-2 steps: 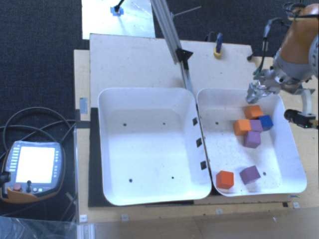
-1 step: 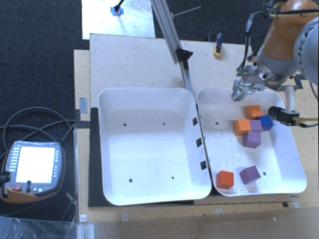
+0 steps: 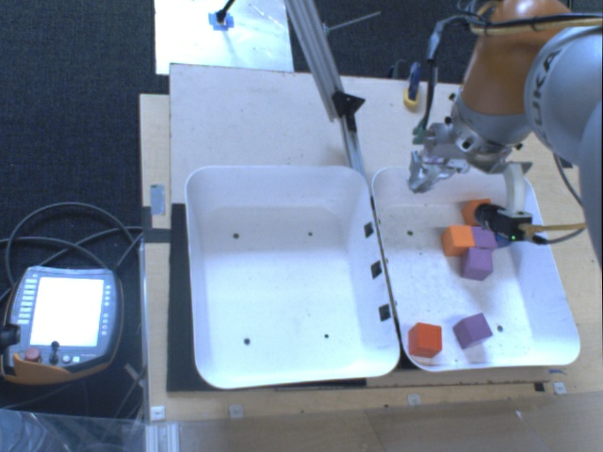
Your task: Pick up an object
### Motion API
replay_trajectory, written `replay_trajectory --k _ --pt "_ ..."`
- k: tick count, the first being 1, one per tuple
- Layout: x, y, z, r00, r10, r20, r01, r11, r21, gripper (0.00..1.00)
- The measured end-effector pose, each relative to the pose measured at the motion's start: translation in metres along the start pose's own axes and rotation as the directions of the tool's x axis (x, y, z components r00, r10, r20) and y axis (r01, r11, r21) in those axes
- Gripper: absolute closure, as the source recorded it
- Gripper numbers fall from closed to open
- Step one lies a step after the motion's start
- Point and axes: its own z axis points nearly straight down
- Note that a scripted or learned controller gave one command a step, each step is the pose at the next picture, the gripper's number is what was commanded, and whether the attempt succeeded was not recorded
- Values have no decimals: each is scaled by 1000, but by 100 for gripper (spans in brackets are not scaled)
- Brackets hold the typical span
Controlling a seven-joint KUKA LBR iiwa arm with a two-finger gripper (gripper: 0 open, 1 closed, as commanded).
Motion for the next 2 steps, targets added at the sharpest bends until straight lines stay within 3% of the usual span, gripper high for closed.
replay_trajectory --k 2 --pt "110 -1 -5 1000 0 0 0 1000 -1 100"
